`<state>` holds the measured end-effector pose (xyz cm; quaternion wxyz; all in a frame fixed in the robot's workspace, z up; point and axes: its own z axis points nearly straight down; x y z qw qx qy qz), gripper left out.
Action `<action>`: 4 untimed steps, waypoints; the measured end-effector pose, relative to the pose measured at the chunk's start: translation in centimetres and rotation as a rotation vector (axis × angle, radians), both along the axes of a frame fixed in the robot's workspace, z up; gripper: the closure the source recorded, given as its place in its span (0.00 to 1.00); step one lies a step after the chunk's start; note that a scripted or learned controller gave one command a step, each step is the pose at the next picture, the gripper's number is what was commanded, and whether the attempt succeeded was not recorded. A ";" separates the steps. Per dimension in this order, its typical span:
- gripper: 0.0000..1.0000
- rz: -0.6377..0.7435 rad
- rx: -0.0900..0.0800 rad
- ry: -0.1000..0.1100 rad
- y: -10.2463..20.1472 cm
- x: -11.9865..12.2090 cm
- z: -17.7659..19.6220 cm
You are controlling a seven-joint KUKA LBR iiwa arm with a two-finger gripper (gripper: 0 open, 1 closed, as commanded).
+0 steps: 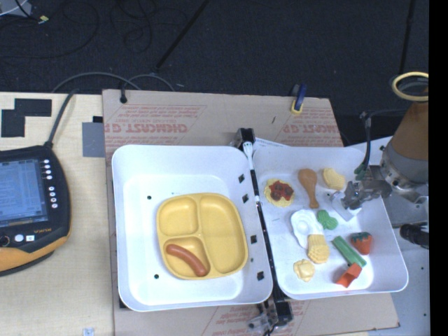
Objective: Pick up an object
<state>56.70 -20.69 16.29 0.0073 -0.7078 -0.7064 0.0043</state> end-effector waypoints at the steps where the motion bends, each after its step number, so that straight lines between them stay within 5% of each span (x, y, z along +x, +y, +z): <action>1: 1.00 0.016 0.003 -0.016 14.8 0.3 3.5; 2: 1.00 0.013 0.001 -0.012 25.9 0.4 2.3; 3: 1.00 0.007 0.000 -0.024 28.8 -2.6 14.9; 4: 1.00 -0.003 -0.004 -0.028 21.5 -6.8 27.0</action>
